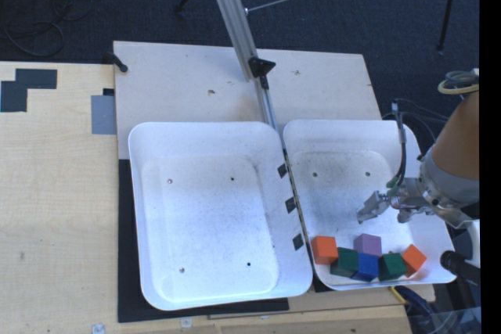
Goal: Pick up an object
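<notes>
Several small blocks lie in a cluster at the near edge of the right bin [337, 138]: an orange block [325, 249], a purple block [368, 244], a blue block [366, 265], two dark green blocks [344, 262] [391, 266] and another orange block [413, 257]. My gripper [381, 206] hangs over the right bin, just above and behind the purple block, reaching in from the right. Nothing is seen between its fingers.
The left bin [207, 207] sits beside the right one, divided by a rim with black clips [290, 203]. A slanted aluminium rail [235, 19] rises behind the bins. Cables [401, 149] hang near the arm at the right bin's far corner.
</notes>
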Robot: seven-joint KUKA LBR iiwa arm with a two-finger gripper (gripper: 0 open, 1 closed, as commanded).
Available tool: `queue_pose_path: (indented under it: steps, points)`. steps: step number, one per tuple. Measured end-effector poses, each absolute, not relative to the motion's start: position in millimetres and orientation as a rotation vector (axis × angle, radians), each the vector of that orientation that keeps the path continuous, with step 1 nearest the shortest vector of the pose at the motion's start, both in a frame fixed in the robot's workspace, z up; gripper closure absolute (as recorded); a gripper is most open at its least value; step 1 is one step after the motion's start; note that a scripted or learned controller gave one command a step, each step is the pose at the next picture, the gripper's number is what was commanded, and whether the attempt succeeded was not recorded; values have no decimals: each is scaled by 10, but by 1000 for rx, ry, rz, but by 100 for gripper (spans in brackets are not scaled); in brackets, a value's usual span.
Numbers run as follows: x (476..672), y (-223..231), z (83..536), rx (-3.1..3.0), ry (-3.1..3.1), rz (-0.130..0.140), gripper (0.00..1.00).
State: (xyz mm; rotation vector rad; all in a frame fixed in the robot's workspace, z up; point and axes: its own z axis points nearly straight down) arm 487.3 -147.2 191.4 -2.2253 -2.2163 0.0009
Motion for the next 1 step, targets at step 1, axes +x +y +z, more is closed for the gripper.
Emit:
queue_pose_path:
  steps: [1]
  points:
    - [4910, -1867, 943, -2229, -2220, -14, 0]
